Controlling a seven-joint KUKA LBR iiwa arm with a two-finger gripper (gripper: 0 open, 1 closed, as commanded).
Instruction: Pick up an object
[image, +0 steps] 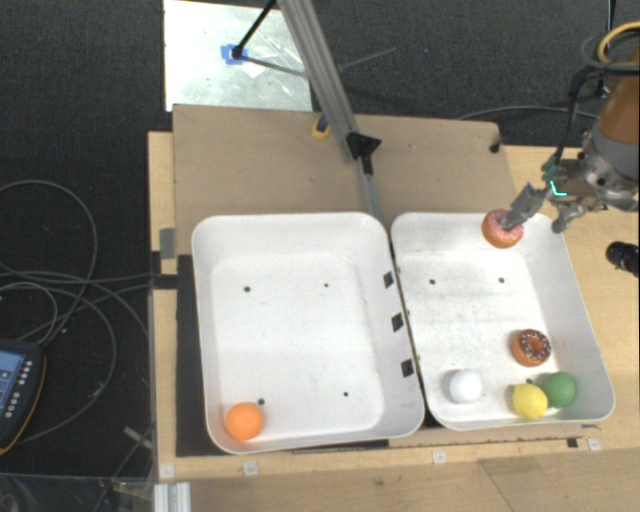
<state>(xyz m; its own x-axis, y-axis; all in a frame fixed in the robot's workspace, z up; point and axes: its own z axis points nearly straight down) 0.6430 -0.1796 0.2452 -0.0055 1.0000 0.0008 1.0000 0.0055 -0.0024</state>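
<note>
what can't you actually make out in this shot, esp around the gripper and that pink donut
- Gripper, camera view: too small and blurred to tell how its fingers stand, or whether it has the pink donut.
- Arm: cut off by the right edge.
- Green ball: partly covered by the yellow ball.
- Handheld device: cut off by the left edge, screen unreadable.

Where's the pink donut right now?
The pink donut is at the far edge of the right bin, near its right corner, right by the gripper, far from the chocolate donut.
</note>
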